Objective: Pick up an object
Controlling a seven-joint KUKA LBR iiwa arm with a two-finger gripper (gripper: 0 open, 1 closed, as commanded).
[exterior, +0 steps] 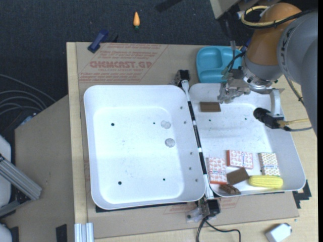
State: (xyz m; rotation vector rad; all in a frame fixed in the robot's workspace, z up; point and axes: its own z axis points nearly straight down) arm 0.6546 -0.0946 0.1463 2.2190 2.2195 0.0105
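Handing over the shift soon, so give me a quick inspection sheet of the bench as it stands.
Surface: tan board bearing the left white bin and the right white bin.
Job's things: brown flat block at the right bin's far end; three patterned packets, yellow corn-shaped toy and brown pieces at its near end.
Clutter: blue plastic tray; blue clip; small orange piece.
Grippers: gripper over the far end, beside the flat block.
Cables: grey cables on the left.
Surroundings: dark carpet.
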